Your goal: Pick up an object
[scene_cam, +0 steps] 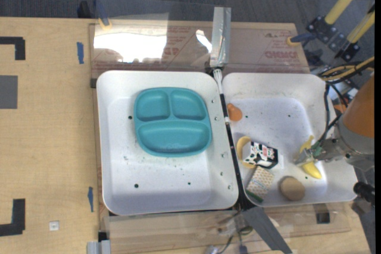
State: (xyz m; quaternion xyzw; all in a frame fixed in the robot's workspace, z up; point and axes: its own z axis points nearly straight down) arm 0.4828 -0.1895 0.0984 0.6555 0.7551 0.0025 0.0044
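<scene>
In the camera view, the tool sits low by the right bin's right edge, touching a yellow banana-like object; its state cannot be told. Judged risk: the curved piece slips sideways toward the brown ball.

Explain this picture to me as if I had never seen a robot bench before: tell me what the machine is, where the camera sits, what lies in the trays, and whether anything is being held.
One camera looks down at a slant on a wooden bench with two shallow white bins. The left bin holds a teal divided plate. The right bin holds small things: an orange piece, a black-and-white patterned item, a checked packet, a brown round object and a yellow banana-like toy. The robot arm, grey with an orange band, reaches in from the right. Its gripper is low over the yellow toy, but the view is too unclear to say that it holds anything.
</scene>
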